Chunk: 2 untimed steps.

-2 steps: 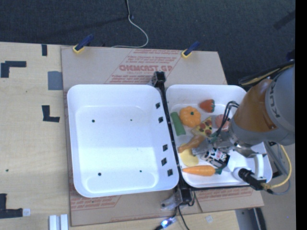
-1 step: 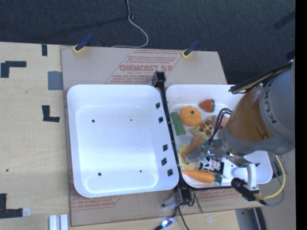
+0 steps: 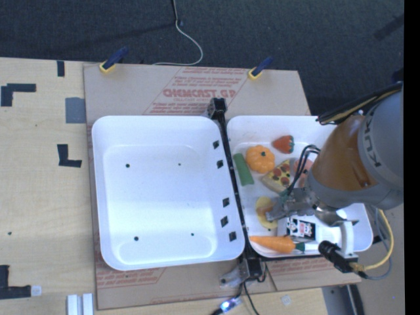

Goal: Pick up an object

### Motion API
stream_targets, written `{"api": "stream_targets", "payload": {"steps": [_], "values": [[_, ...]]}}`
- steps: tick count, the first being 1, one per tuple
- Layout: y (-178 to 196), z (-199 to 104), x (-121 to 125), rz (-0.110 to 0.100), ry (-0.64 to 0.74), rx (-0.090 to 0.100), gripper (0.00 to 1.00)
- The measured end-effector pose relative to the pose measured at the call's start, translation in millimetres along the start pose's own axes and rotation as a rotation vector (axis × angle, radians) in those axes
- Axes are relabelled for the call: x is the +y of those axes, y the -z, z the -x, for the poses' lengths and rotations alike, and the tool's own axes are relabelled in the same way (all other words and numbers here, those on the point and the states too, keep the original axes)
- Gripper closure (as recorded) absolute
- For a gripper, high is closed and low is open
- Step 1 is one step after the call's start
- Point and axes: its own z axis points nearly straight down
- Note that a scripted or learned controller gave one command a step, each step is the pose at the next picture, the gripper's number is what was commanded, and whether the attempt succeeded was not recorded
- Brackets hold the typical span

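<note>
Grey arm [image 3: 367, 156] looms over the right bin [image 3: 308, 121]; our gripper [image 3: 283, 209] sits low among the toy food, by the yellow piece [image 3: 264, 210] and pizza slice [image 3: 281, 174]. We cannot tell its grip. Nothing looks lifted yet. Carrot [image 3: 272, 243] and pumpkin [image 3: 260, 159] lie nearby. Cardboard [image 3: 190, 92] reads "CHEMCAST GP".

a wooden bench [image 3: 39, 195] bears a cardboard sheet [image 3: 197, 94] under two white bins [image 3: 105, 176].
</note>
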Motion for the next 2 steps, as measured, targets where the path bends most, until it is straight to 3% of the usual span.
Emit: {"api": "stream_targets", "payload": {"steps": [1,2], "values": [[-7,-24,67,0.004,0.004,-0.002,1.0],[-10,-10,147,0.002,0.001,-0.003,1.0]]}}
